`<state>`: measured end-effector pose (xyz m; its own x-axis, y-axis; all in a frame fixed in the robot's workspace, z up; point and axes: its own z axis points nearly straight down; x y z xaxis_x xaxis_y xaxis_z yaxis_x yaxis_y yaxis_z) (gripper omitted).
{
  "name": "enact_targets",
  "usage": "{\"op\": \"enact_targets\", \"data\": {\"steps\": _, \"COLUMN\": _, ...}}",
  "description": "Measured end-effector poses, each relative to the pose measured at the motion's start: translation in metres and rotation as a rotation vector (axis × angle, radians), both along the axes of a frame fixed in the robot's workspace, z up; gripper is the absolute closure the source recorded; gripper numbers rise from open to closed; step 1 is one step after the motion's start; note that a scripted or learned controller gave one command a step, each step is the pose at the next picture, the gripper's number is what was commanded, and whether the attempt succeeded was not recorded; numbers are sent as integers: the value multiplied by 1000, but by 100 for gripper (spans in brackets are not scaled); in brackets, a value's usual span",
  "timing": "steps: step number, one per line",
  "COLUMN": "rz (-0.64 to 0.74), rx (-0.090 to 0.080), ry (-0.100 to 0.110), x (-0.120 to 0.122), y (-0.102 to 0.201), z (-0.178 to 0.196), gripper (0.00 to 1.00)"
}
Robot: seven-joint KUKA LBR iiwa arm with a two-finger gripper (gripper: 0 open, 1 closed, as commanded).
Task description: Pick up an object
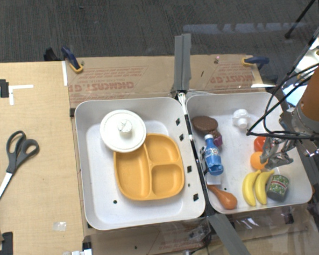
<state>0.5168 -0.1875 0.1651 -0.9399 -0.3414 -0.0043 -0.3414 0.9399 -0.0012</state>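
Bananas (253,187) in right bin (235,208) beside can (277,186); claw (273,156) state unclear

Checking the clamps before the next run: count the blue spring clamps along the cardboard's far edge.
2. One blue spring clamp grips the cardboard's far left corner; the other blue spring clamp sits at its far right, above the right bin. More may be hidden.

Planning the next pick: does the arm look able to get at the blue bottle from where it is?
Probably yes. The blue bottle lies at the right bin's left wall with open white floor between it and the tool, which hangs over the orange. Nothing lies on top of it; the wall may crowd the grasp.
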Motion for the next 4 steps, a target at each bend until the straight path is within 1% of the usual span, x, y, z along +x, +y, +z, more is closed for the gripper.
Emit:
{"op": "enact_targets", "data": {"steps": 1, "rz": -101, "rx": 1, "ry": 2, "x": -11, "y": 48, "z": -73, "gripper": 100}}
{"op": "enact_targets", "data": {"steps": 2, "rz": -219, "rx": 1, "ry": -1, "x": 2, "y": 126, "z": 40, "gripper": 100}}
{"op": "enact_targets", "data": {"steps": 3, "rz": 199, "rx": -1, "ry": -1, "x": 20, "y": 34, "z": 90, "gripper": 100}}
{"op": "enact_targets", "data": {"steps": 4, "rz": 415, "rx": 0, "ry": 3, "x": -28, "y": 70, "z": -40, "gripper": 100}}
